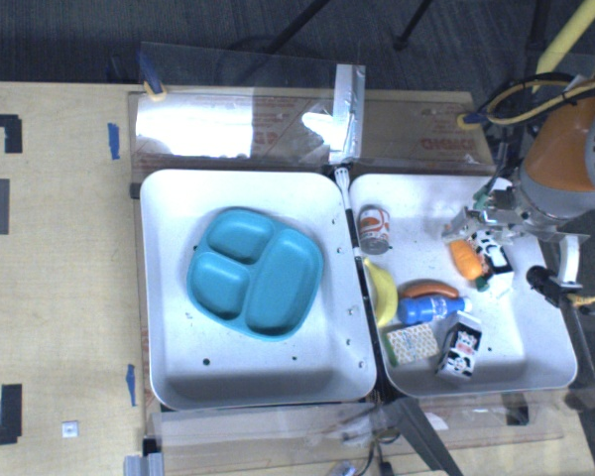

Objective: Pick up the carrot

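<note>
Closest to the lens, along the front of the right bin (550, 370), you've got a little black-and-white carton (461, 349) and a patterned packet (412, 344), with a blue bottle (428, 309), a banana (381, 292) and what looks like a hot dog (430, 289) just behind. The carrot (466, 259) sits further back on the bin floor, orange, tilted, touching a black-and-white toy (494, 256). The gripper (488, 218) hangs just above and behind it at the arm's tip. Honestly can't tell how far apart its tips are, too cluttered there, and nothing looks grabbed yet. So I'd call this the approach step. Next it needs to drop straight onto the carrot and avoid snagging that toy. The blue plate (255, 271) in the left bin isn't involved.
</note>
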